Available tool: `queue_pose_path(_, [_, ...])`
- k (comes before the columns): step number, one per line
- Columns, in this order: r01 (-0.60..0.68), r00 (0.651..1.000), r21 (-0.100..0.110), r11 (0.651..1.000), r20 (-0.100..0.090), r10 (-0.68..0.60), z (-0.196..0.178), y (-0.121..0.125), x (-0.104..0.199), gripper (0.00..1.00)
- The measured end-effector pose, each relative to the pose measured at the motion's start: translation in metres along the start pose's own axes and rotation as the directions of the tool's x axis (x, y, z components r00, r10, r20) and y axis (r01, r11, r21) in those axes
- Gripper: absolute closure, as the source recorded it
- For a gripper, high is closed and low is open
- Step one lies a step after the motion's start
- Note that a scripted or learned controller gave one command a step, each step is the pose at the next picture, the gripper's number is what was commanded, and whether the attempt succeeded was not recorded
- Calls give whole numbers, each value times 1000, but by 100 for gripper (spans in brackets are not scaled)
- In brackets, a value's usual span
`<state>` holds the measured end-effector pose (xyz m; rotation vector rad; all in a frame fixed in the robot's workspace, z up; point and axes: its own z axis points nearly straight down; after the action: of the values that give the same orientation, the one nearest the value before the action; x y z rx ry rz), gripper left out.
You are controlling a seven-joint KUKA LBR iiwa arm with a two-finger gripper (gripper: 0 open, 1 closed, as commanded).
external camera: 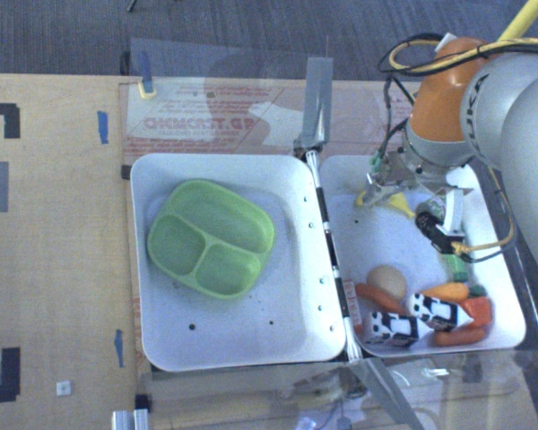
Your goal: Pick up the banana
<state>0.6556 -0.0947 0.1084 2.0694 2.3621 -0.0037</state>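
Arm (pixel 484 88) low over right bin (pixel 511 330), jaws (pixel 383 186) beside banana (pixel 396 202), grip state unclear.

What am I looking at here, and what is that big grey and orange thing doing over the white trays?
That is a robot arm, filmed by one camera looking down at a slant. It reaches in from the right over two shallow white bins. The left bin holds a green divided plate. In the right bin lie a yellow banana, which it is meant to pick up, an egg, carrots and a black-and-white toy cow. Its gripper is right over the banana; whether it grips it, I cannot tell.
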Motion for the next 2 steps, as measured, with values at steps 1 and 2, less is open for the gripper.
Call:
queue_pose_path(1, [-121,993,-6,993,-1,121,21,-79,-26,100])
queue_pose_path(2, [-121,993,-6,993,-1,121,22,-79,-26,0])
